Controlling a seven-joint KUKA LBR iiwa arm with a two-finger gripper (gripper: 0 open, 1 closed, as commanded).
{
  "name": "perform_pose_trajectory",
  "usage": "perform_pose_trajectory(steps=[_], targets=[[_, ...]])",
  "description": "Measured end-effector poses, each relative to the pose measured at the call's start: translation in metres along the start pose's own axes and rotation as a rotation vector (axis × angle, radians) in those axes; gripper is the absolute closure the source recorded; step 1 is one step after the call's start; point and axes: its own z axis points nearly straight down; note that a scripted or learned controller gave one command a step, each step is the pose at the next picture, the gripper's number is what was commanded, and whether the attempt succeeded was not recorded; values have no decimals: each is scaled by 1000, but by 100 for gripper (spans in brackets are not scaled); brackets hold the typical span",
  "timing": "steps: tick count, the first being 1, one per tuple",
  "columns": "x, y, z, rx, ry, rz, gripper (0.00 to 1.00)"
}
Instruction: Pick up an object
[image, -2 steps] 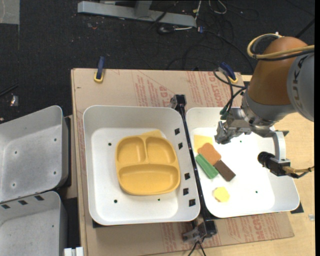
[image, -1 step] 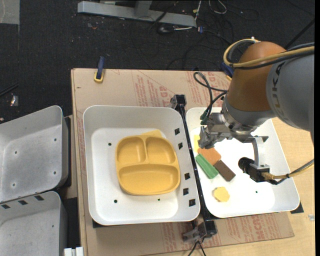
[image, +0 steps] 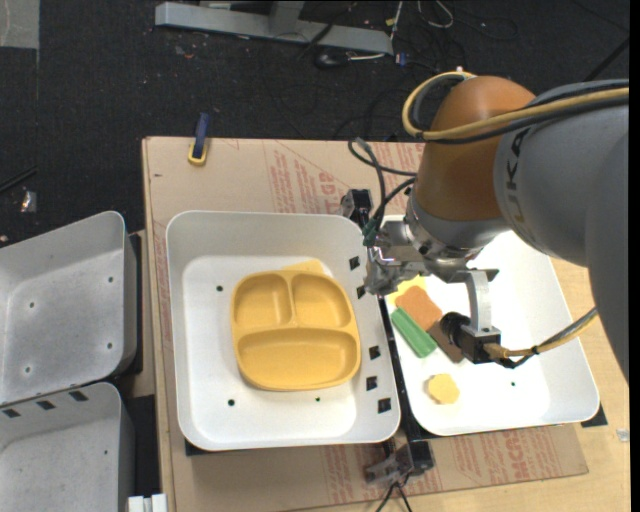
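Found the gripper (image: 392, 268) low over the left side of the right bin (image: 560, 400), under the wrist; could not tell its opening or any load. Spotted just beside it, toward the front, one orange block (image: 420, 305) touching one green block (image: 412, 333), long axes slanting down-right. Counted also one yellow piece (image: 442, 388) and one yellow divided plate (image: 296, 330) in the left bin (image: 190, 300).

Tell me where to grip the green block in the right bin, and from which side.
Grip the green block across its narrow width, toward its lower end, coming straight down from above. It lies flat and slanted in the right bin, with the orange block close against its upper half.
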Motion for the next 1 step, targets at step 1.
perform_pose_trajectory(steps=[1], targets=[[48,0,-3,0,0,0,100]])
